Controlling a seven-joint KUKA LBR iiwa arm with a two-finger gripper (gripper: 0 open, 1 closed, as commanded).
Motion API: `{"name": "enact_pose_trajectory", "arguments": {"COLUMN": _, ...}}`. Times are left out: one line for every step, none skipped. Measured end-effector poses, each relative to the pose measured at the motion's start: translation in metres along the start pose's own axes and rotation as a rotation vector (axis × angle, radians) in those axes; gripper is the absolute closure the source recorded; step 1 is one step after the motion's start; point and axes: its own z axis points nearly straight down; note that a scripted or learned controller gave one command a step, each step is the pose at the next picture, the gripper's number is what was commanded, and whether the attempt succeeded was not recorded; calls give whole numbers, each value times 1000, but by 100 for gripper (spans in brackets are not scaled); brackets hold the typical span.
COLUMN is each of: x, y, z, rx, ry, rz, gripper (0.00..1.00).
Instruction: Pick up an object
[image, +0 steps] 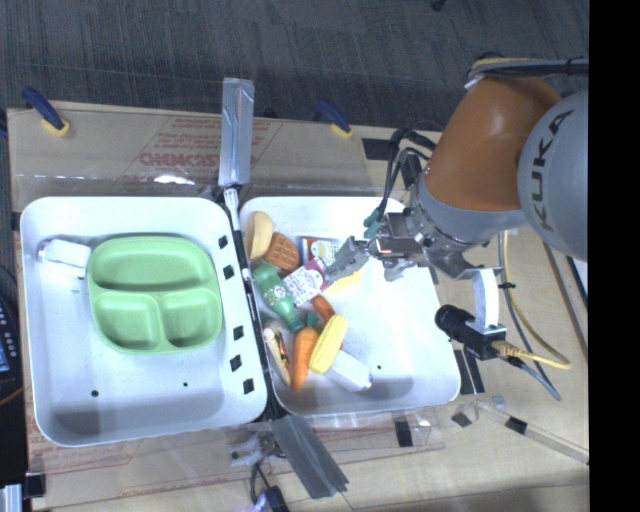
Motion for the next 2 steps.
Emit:
{"name": "enact_pose_trajectory", "arguments": {"x": -8, "y": -29, "z": 123, "rx": 2, "ry": 1, "rz": 47, "gripper": 0}}
{"name": "enact_pose_trajectory", "arguments": {"x": -7, "y": -24, "z": 194, "rx": -9, "ry": -2, "rz": 11, "gripper": 0}}
